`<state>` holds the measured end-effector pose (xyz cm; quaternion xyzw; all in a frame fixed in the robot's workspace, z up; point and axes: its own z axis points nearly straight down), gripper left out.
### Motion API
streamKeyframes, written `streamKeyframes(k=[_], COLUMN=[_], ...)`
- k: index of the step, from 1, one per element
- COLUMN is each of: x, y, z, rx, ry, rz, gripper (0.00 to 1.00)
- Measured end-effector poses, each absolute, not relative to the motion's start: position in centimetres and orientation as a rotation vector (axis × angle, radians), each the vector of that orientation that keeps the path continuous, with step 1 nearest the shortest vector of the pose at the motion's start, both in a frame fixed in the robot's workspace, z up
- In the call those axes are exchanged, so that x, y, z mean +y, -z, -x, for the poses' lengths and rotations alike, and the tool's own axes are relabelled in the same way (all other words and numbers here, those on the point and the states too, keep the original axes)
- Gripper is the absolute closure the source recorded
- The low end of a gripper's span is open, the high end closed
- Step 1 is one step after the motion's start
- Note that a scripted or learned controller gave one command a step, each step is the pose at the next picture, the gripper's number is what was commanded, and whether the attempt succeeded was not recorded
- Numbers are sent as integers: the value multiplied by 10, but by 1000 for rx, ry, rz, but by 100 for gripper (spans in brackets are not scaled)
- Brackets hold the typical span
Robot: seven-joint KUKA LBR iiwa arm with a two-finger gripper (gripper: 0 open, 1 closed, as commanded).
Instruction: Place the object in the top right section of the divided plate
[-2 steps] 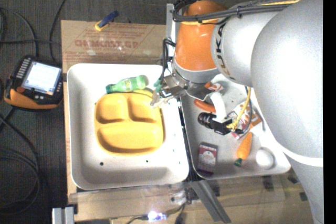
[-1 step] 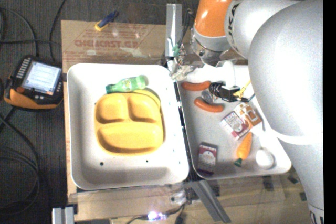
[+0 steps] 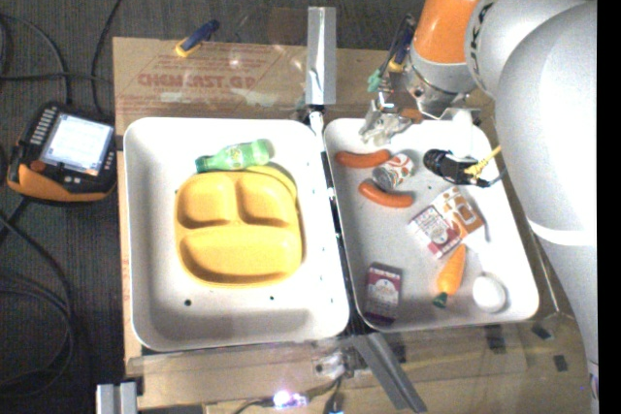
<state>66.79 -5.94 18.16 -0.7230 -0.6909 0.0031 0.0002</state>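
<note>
Your tool (image 3: 380, 123), grip state unreadable, hovers above the red plastic sausage (image 3: 363, 158); centre on it before closing, then carry to the yellow divided plate (image 3: 239, 230).

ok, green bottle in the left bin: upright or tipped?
Tipped. The green bottle lies on its side along the far edge of the yellow divided plate, its length running across the left bin.

Teach pendant (image 3: 66, 153) lies left of bins.

Grey arm reaching in from right, orange-banded wrist bent down, claw (image 3: 381, 121) hanging low
</note>
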Motion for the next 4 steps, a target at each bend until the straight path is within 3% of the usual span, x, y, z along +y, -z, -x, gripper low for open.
streamKeyframes(k=[1,2,3,4], x=[-70,-140,-97,-14], y=[-221,-183,-92,-182], z=[-668,-596,-579,-594], rx=[-2198,-2284,-2339,-2398], ry=[-9,-8,5,-4], rz=[2245,2153,2107,2025], gripper=[100,100,100,100])
